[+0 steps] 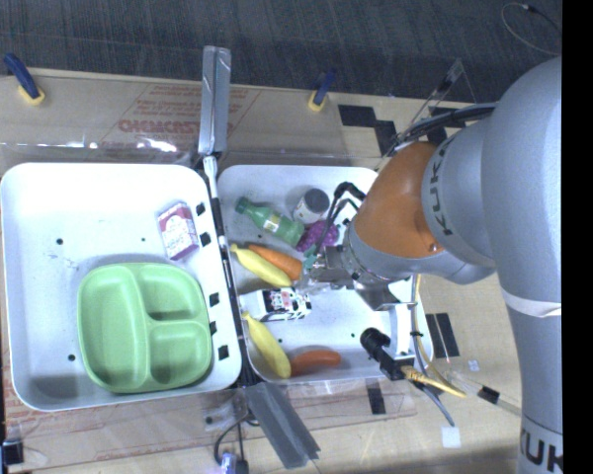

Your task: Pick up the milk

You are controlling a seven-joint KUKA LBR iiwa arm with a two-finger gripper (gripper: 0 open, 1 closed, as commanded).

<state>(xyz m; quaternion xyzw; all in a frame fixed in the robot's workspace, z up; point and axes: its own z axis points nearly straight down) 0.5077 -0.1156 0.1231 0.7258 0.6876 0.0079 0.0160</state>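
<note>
**Gently does it: a small milk carton among the clutter**

Apparently the milk (285, 304) is the little black-and-white carton lying on its side near the middle of the right bin (395, 181). It sits just below a carrot (277, 262) and a banana (254, 265), with a second banana (268, 349) near it towards the bin's front.

The gripper (318, 271) hangs just beside the carton, up and to its right, largely hidden under the orange-banded wrist. Whether its jaws are spread or closed cannot be told from here, and nothing is seen held.

A carton this small is likely light, with thin walls that give under a hard squeeze and smooth printed faces that may slip. The safest hold is probably across its two long flat sides, near the middle, with modest force. The nearby carrot leaves little room on that side.
</note>
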